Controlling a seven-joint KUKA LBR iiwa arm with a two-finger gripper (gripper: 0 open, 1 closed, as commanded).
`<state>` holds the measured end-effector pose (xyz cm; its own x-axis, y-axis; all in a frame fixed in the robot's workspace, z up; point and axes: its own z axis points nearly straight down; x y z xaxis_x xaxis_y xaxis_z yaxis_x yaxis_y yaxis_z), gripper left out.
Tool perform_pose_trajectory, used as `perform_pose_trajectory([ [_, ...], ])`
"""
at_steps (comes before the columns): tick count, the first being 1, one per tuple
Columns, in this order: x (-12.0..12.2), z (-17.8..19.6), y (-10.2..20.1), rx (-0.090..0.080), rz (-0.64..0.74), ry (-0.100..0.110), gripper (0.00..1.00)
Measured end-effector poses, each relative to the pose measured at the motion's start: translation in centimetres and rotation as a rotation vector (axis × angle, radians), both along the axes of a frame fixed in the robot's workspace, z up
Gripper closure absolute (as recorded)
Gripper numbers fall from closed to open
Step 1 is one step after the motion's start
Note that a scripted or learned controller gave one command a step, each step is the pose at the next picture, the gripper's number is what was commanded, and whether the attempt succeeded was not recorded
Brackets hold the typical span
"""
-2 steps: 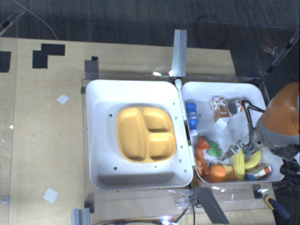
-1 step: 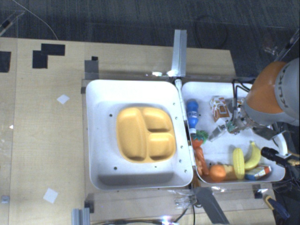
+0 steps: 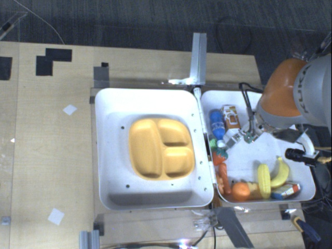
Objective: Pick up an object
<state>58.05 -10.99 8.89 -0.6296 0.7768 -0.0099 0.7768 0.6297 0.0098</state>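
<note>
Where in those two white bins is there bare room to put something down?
Left bin: bare floor rings the yellow tray. Right bin: a bare patch between the claw and the bananas; its left wall and front are crowded with bottles and food.

No text, number or brand can be read anywhere. The small box (image 3: pixel 230 116) in the right bin (image 3: pixel 270 157) carries a printed orange, brown and white face, but its lettering is too small and blurred to make out. The blue bottle (image 3: pixel 216 124) beside it bears a label band (only colour shows, no words). The marker (image 3: pixel 287 192) at the bin's lower edge has printing that stays illegible. The black patches (image 3: pixel 53 59) on the bench (image 3: pixel 46 154) are plain shapes, not signs.
</note>
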Motion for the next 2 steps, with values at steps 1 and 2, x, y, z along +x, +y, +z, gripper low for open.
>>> perform_pose_trajectory([
  [1, 6.0, -0.2, 0.5, 0.005, -0.387, 0.005, 0.0],
  [2, 5.2, -0.1, 1.6, 0.002, -0.07, 0.005, 0.0],
])
